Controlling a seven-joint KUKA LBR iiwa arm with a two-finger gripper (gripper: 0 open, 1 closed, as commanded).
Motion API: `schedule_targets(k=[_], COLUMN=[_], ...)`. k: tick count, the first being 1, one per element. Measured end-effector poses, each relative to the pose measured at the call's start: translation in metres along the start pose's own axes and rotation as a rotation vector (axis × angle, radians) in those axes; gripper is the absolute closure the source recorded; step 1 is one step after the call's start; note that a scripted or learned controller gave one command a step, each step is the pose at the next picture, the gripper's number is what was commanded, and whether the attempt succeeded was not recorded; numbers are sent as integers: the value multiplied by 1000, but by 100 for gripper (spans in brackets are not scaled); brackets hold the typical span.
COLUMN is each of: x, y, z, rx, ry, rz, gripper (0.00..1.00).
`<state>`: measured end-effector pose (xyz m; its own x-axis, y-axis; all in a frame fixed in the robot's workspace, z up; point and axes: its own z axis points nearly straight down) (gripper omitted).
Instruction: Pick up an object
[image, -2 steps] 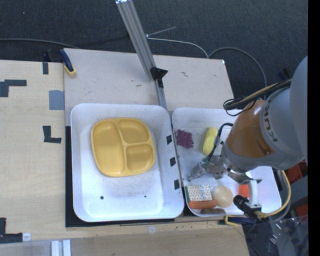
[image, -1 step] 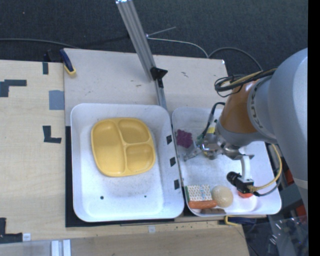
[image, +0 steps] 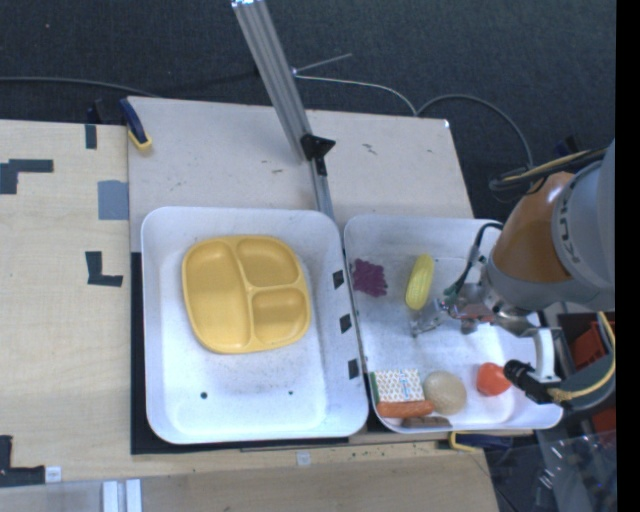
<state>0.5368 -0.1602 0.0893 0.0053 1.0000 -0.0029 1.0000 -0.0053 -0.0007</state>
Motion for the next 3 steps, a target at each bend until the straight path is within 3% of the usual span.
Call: schedule_targets(k=[1, 2, 3], x=[-33, 0, 70], y=[-48, -51, -52], z=[0, 0, 0], rx=[0, -2, -1], ry=[1, 1, 4], rz=[-2, -7, -11], gripper=[0, 0, 0])
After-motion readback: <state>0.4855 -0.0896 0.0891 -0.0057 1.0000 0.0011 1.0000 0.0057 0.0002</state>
